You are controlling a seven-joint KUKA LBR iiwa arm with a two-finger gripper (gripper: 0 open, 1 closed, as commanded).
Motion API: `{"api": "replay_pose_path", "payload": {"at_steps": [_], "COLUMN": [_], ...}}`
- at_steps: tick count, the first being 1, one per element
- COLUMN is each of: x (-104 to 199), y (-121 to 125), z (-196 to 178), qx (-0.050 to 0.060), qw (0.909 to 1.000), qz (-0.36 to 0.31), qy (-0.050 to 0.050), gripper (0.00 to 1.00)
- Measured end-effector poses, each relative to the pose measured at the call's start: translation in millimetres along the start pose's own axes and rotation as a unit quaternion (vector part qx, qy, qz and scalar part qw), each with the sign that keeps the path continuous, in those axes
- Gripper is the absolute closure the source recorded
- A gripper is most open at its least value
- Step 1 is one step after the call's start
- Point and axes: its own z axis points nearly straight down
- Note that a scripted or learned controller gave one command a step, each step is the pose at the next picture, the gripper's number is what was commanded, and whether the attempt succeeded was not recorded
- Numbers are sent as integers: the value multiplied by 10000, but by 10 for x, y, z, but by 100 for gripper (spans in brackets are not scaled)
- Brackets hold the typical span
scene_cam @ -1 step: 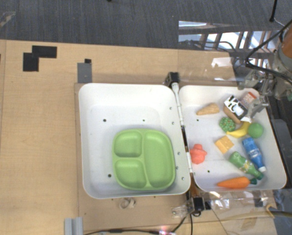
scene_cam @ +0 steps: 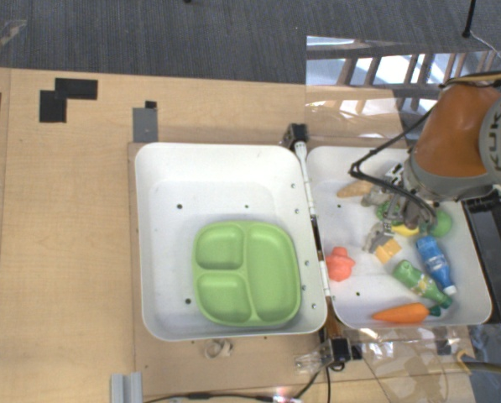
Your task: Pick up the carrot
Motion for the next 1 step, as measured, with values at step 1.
{"api": "replay_pose_path", "payload": {"at_steps": [1], "x": [579], "y": [136], "z": [114], "qx": [13], "qw": [9990], "qz": [-447], "qy": [-55], "gripper": [0]}}
